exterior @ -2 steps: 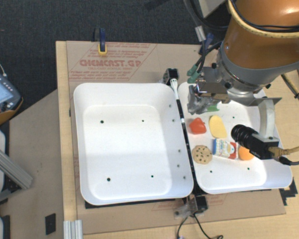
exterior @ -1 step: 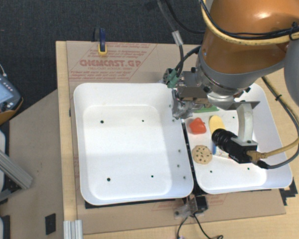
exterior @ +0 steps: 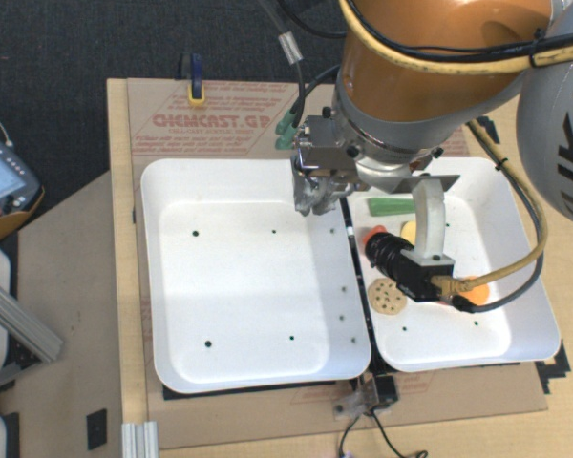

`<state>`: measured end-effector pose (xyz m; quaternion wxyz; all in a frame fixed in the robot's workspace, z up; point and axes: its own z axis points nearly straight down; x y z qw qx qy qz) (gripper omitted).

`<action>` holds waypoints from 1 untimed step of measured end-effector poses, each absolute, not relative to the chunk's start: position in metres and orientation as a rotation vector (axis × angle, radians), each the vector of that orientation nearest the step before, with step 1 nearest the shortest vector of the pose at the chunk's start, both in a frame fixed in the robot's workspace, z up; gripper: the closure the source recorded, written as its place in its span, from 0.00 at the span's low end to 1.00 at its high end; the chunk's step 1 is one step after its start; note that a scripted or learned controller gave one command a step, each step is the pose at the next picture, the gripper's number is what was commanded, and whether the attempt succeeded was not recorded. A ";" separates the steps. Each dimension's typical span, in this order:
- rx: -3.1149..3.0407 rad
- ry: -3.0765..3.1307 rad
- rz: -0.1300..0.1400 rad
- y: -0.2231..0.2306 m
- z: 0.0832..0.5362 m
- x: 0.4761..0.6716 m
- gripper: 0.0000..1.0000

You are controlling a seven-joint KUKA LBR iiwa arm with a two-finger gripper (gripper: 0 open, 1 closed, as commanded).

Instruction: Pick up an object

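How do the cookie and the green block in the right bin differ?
The cookie is round, tan and dotted with dark spots; the green block is long, flat-sided and plain green. The cookie lies near the divider toward the bin's front edge; the green block lies further back, partly hidden under the arm. Both rest on the floor of the right bin, not held by the pincer.

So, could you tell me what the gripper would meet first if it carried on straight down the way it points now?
Probably the bare white floor of the left bin, close to the divider between the bins. The gripper hangs over that bin's right edge; depth is hard to judge, so it might clip the rim instead.
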<state>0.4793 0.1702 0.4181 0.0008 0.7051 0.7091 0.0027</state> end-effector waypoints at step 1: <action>2.215 2.223 0.016 0.204 0.490 0.497 1.00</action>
